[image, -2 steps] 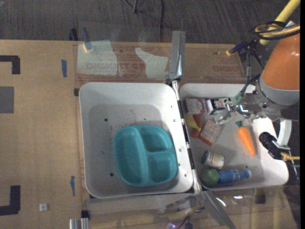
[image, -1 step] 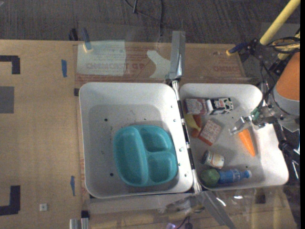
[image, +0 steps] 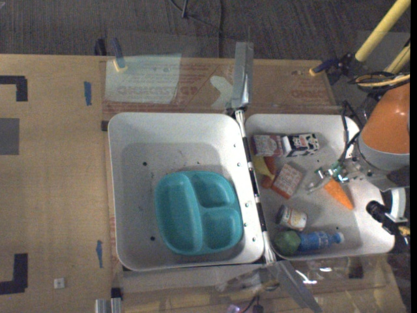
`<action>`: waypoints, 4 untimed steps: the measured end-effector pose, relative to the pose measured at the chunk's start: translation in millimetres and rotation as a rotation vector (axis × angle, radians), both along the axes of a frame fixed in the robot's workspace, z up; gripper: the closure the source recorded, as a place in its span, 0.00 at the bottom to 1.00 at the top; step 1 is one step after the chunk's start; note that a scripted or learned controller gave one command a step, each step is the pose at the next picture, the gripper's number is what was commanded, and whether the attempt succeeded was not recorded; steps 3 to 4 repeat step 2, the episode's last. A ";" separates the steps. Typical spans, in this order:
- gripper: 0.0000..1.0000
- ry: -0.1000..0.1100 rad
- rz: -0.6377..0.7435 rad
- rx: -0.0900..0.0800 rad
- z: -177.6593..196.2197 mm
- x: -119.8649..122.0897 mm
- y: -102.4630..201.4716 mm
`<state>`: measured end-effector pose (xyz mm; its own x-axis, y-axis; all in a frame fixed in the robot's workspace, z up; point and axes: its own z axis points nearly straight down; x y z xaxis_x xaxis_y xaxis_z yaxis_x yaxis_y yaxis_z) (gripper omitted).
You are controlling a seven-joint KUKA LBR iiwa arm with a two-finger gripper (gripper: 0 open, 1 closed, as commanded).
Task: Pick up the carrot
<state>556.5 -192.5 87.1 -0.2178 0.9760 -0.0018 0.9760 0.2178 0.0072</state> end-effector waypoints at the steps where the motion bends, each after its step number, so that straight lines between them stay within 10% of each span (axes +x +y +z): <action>1: 1.00 -0.005 -0.009 -0.006 9.3 0.7 -6.1; 2: 1.00 0.008 -0.173 0.000 86.2 30.6 38.6; 4: 1.00 0.008 -0.173 0.000 86.2 30.6 38.6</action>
